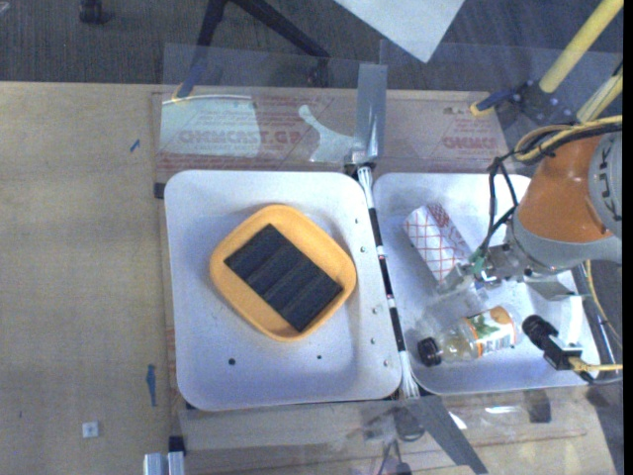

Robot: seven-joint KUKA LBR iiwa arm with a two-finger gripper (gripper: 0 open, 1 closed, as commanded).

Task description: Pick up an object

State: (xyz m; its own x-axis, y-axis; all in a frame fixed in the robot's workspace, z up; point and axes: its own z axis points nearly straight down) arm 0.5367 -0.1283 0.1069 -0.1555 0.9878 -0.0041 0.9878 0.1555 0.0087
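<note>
You see a wooden table (pixel 69 265) on dark carpet, its left bin (pixel 198 364) holding an orange tray (pixel 229 290), and in the right bin (pixel 415 201) a clear bottle (pixel 470 334) lying on its side, long axis left-right, black cap leftward, just below the tool (pixel 473 270).

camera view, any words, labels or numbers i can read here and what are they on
Red print on the clear panels behind the bins: too blurred to read reliably.
Label on the bottle lying in the right bin: too small to read.
Red-patterned packet in the right bin: a grid pattern, no legible words.
Yellow tray in the left bin: no text.
</note>
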